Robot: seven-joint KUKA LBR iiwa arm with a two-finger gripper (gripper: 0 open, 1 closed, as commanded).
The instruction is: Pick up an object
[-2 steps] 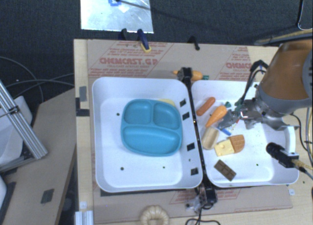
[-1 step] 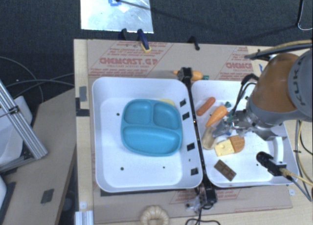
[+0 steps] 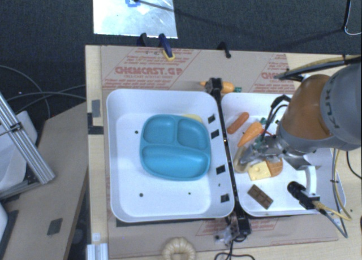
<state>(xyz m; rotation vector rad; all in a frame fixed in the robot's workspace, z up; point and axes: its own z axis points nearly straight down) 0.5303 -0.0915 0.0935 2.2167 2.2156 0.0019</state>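
In the right bin [image 3: 283, 211] lie a red-orange sausage [image 3: 237, 121], an orange carrot [image 3: 250, 133], a yellow cheese wedge [image 3: 258, 171], a tan bread-like piece [image 3: 275, 168] and a brown chocolate bar [image 3: 261, 196]. My gripper [image 3: 253, 154] hangs low over the left-middle of this bin, just above the cheese and below the carrot. Its metal fingers blur into the toys beneath them. I see nothing clearly lifted between them.
The left bin [image 3: 127, 140] holds a blue divided plate [image 3: 173, 146]. A black divider with clips [image 3: 222, 140] runs between the bins. The grey arm with its orange band [image 3: 308, 112] covers the right bin's right side. A small orange toy [image 3: 226, 87] lies behind the bins.
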